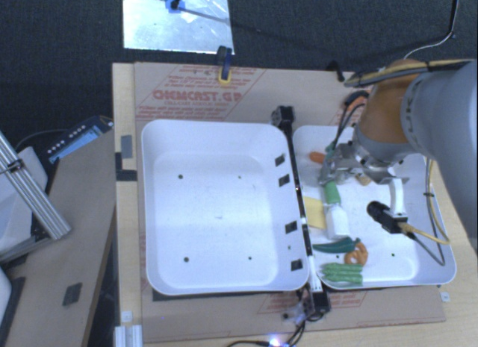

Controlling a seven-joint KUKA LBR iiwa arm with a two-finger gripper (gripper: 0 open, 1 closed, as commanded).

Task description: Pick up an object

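Bench, cluttered shallow white bin (407, 252) — my gripper (331, 181) over small green-capped white plastic bottle (337, 220), grip state can't tell; bottle could roll off against adjacent flat yellow wedge (314, 211).

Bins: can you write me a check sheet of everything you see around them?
Surface: left bin and right bin side by side on cardboard.
Job's things: in the right bin, a bottle, yellow piece, pod, ring, dark green piece and orange bit.
Clutter: clamp at the cardboard's far edge.
Grippers: gripper low over the bottle's green cap; grip cannot be told.
Cables: black cable hangs at upper right.
Surroundings: dark floor, shiny sheet, metal rail.
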